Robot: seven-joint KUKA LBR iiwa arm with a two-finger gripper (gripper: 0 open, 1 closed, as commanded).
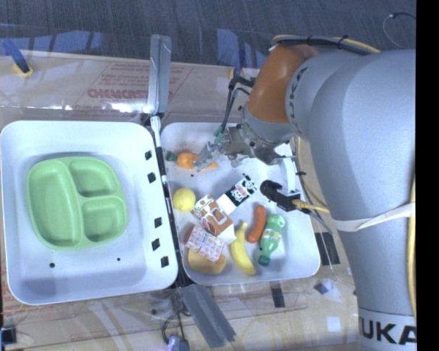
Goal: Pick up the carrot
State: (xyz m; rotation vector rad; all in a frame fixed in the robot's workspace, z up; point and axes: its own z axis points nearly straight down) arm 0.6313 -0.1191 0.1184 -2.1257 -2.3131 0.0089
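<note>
The carrot (188, 159) is a small orange piece lying in the upper left corner of the right bin (307, 258), with its thin tip pointing right. My gripper (205, 156) reaches down from the right and sits directly over the carrot's thin end, at or just above the bin floor. The gripper body hides part of the carrot. The view is too small to tell whether the carrot is held.
Below the carrot the right bin holds a lemon (184, 199), a black-and-white carton (240, 191), a snack box (212, 214), a red sausage (257, 223), a banana (241, 253) and a green bottle (271, 241). The left bin (14, 269) holds a green divided plate (77, 199).
</note>
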